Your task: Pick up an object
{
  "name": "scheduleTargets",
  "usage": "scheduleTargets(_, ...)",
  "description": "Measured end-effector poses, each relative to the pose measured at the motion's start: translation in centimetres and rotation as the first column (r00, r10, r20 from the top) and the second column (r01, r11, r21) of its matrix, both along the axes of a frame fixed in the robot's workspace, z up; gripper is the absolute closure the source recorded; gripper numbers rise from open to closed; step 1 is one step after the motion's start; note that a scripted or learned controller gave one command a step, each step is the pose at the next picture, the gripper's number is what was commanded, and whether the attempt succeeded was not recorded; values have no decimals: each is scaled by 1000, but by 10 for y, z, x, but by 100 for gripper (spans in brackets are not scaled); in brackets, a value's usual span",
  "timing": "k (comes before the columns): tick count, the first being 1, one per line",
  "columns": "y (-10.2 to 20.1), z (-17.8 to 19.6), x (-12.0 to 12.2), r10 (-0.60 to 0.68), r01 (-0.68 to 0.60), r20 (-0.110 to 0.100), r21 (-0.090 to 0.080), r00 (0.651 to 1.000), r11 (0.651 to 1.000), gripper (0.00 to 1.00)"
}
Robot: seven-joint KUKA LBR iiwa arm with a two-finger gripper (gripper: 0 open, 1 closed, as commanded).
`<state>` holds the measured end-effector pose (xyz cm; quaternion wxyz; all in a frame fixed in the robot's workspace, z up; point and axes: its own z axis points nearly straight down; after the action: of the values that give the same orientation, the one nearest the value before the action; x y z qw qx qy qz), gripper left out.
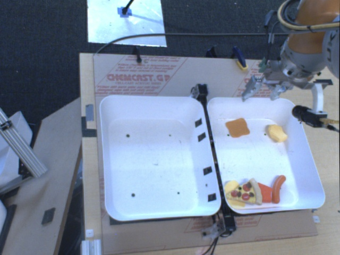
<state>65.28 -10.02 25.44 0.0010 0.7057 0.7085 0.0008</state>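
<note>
The arm (311,23) reaches in from the upper right, its orange band above the wrist, and the gripper (264,90) hangs over the far rim of the right bin (305,161). Its two fingers (251,89) stand apart with nothing between them. In the right bin lie five small items: an orange-brown flat piece (237,127) near the far left part, a pale yellow lump (277,133) to its right, and along the near wall a pizza slice (243,192), an orange piece (265,192) just beside it and a red sausage (278,188) leaning next to that. The gripper is well apart from all of them. The left bin (114,158) sits just beside the right one, the two joined by a black strip with clips (206,137).
</note>
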Motion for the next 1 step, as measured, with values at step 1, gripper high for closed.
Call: scheduleTargets(1,-32,-177,0,-6,6,-4,1,1000,1000,0)
